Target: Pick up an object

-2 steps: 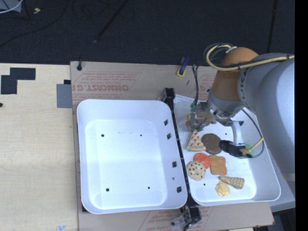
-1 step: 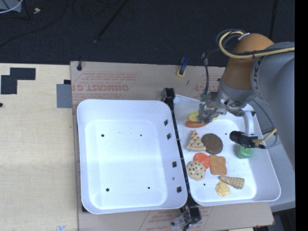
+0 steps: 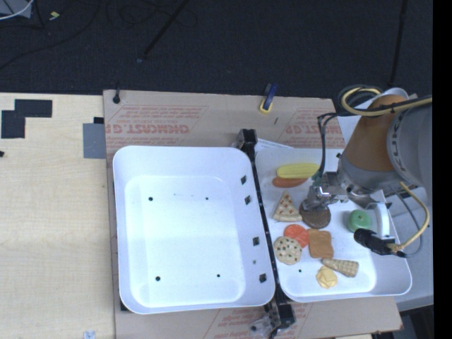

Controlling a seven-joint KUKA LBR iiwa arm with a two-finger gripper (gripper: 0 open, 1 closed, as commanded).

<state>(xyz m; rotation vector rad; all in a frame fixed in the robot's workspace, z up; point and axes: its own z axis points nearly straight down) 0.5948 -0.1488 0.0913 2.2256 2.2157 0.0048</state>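
The jaws sit at the end of the grey arm (image 3: 413,147), over the middle of the right bin (image 3: 395,284); from this angle I cannot tell whether they stand wide or narrow. Just on their near side a dark brown disc (image 3: 316,216) lies flat on the bin floor, close under the wrist. Left of the disc is a pizza-slice wedge (image 3: 286,208). Farther off, a red sausage (image 3: 288,182) lies alongside a yellow banana-shaped piece (image 3: 297,170). On the near side of the disc an orange-red round (image 3: 296,233) touches a brown toast square (image 3: 320,244), with a speckled cookie (image 3: 287,250) just to their left. Nearer still lie a waffle cone (image 3: 341,266) and a small yellow lump (image 3: 326,279). A green piece (image 3: 359,219) rests to the right of the disc. The left bin (image 3: 127,224) adjoins the right one, both on a brown cardboard sheet (image 3: 176,119) laid over the pale wooden surface (image 3: 49,224)
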